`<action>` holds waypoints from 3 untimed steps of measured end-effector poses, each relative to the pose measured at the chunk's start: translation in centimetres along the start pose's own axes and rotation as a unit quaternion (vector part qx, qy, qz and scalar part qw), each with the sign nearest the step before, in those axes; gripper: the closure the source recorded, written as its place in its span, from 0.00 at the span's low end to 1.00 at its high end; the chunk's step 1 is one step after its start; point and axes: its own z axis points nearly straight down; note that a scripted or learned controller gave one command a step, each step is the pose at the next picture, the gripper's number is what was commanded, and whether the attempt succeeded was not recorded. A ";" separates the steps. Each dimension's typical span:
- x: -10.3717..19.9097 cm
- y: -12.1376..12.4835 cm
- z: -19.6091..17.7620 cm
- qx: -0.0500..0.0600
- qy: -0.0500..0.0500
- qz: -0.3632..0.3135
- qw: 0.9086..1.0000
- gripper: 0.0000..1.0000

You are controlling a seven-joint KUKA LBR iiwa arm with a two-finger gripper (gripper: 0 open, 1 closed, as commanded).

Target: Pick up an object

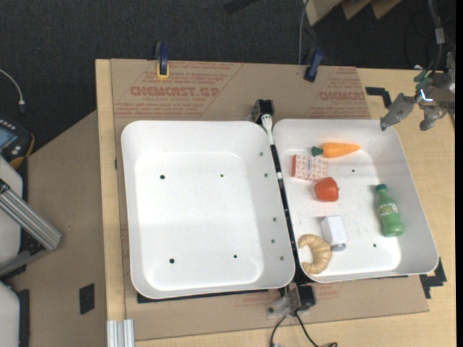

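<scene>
Carrot (340, 150) sits nearest, down-left of the end effector (413, 111), lying sideways; its fingers look spread wide, holding nothing.

The end effector (409, 112) hangs open above the far right corner of the right bin (414, 215), holding nothing. That bin holds a carrot (340, 150), a red-and-white packet (309, 168), a tomato (327, 189), a green bottle (388, 210), a grey box (333, 232) and a croissant (316, 252)

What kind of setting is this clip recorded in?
Likely a robot lab bench: two white bins on a clamped board, toy food such as a carrot and croissant, and a gripper at the right.
</scene>
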 end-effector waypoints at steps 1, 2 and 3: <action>6.2 -3.7 9.3 0.006 0.004 -0.002 1.000 0.00; 9.1 -3.4 18.5 0.001 0.001 -0.001 1.000 0.00; 8.9 -3.3 17.2 -0.001 0.000 0.000 1.000 1.00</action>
